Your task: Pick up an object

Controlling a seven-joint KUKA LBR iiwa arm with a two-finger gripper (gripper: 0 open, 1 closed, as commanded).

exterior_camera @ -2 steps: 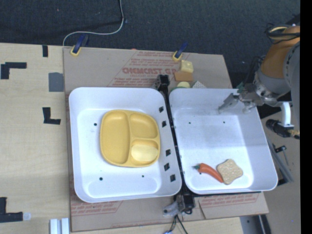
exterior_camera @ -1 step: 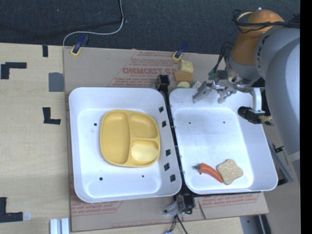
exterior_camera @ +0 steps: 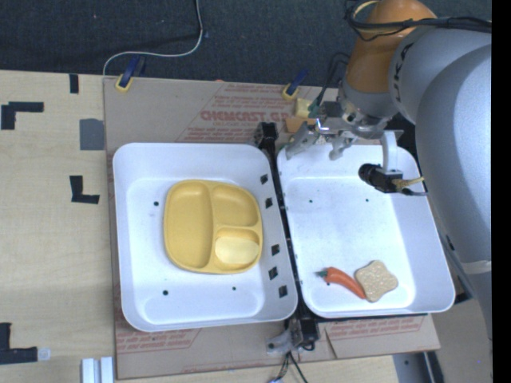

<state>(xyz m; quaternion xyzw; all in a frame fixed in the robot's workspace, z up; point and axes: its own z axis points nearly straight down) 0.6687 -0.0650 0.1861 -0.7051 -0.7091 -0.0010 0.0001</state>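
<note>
A small orange carrot [exterior_camera: 345, 280] and a tan slice of toast [exterior_camera: 376, 280] lie side by side, touching, at the near right of the right bin [exterior_camera: 351, 222]. A yellow divided plate [exterior_camera: 212, 226] lies in the middle of the left bin [exterior_camera: 128, 238]. My gripper [exterior_camera: 317, 148] hangs over the far edge of the right bin, near its left corner, well away from the carrot and toast. Its fingers stand apart, open, with nothing between them.
The grey arm [exterior_camera: 447, 94] with its orange band covers the upper right and overhangs the right bin's far right side. A black connector [exterior_camera: 378, 175] on the arm juts over that bin. Black clips [exterior_camera: 275, 250] line the wall between the bins.
</note>
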